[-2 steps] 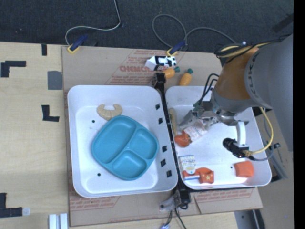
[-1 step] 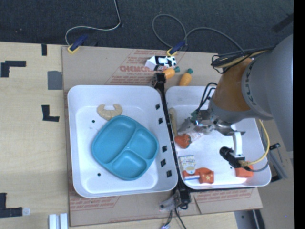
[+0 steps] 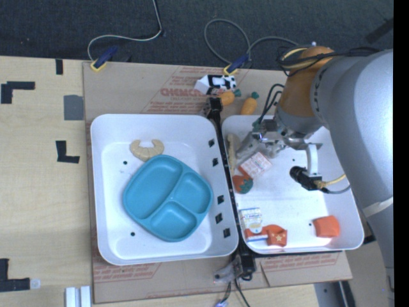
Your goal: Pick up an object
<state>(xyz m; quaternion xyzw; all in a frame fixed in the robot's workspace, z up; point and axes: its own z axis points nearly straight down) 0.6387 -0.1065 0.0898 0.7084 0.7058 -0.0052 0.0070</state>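
Okay, left bin [image 3: 102, 171] held a blue divided plate [image 3: 167, 198] with a tan crescent-shaped piece [image 3: 147, 148] just above it, near the bin's back wall. Right bin [image 3: 348, 219] held a small packet [image 3: 255, 165], a red-and-green round toy [image 3: 243, 183] just below it, a white card [image 3: 250, 219], an orange toy [image 3: 276, 235] and an orange block [image 3: 326, 226] near the front. On the bench [image 3: 38, 171] behind the bins sat a carrot-like toy [image 3: 249, 103]. My hand [image 3: 265, 139] was low over the right bin's back left, just above the packet; I couldn't tell whether it was open or closed.
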